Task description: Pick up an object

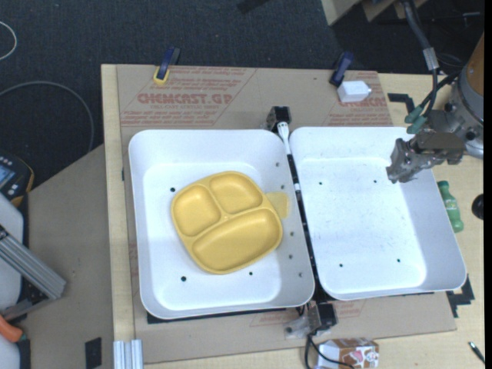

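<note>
Yellow three-compartment plastic plate (226, 221) sat untouched, left bin (146, 229); gripper (403, 166) hovered frame right, couldn't tell its state. Pick pending.

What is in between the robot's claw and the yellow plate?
In the camera view, between the gripper and the yellow plate lie the bare floor of the right bin and the two bins' touching rims.

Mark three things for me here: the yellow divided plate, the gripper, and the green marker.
yellow divided plate (226, 221), camera view, on the ridge between its compartments.
gripper (399, 171), camera view, at its fingertips above the right bin.
green marker (450, 204), camera view, mid-barrel, beside the right bin's right rim.
</note>
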Available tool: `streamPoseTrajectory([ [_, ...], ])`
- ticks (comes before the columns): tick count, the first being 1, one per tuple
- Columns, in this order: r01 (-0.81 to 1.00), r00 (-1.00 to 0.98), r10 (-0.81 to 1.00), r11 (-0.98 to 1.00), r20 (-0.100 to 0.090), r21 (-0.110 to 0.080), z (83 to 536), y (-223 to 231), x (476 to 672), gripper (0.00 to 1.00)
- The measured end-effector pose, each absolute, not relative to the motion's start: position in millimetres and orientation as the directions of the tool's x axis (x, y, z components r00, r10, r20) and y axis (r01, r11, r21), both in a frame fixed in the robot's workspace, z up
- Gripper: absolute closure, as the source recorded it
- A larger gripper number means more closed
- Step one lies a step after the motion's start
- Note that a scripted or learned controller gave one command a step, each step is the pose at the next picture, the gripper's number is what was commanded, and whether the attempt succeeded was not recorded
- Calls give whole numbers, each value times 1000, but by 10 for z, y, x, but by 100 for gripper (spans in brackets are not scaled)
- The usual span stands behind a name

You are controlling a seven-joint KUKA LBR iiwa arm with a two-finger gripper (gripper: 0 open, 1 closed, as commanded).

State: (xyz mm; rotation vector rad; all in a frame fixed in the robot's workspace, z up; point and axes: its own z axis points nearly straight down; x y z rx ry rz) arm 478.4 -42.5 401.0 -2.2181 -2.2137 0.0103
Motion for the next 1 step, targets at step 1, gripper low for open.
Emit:
streamPoseTrajectory([
  [1, 1000, -6, 1000, 6, 1, -3, 3864, 425, 4792, 100],
])
